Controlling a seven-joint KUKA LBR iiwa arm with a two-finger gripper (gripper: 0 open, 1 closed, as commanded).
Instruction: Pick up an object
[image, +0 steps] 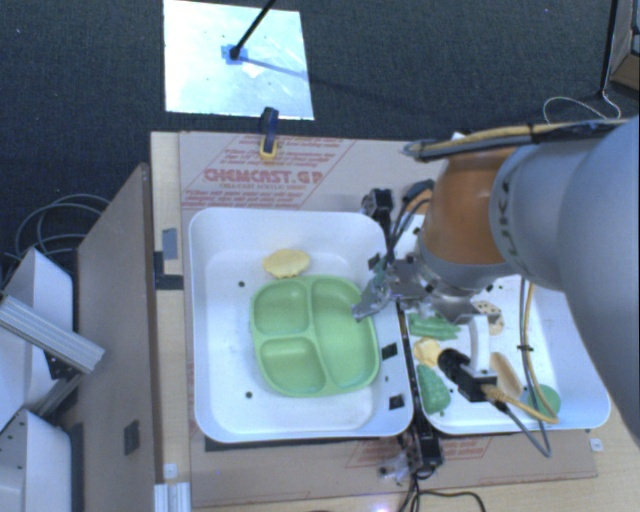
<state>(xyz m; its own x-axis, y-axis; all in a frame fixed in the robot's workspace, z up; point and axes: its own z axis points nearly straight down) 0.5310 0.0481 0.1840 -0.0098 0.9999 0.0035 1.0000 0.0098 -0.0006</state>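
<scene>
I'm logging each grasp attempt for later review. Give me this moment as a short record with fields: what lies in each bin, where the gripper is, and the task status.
left bin: green divided tray; yellow shell-shaped piece beside the tray's far edge
right bin: green pieces, small yellow piece, wooden spoon
gripper: over the tray's right edge, near the wall between the bins
task status: no object seen lifted

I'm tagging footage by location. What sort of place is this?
Probably a robotics lab bench: a grey-and-orange robot arm reaches over two white bins holding a green divided tray and small plastic items, with dark carpet around.
</scene>
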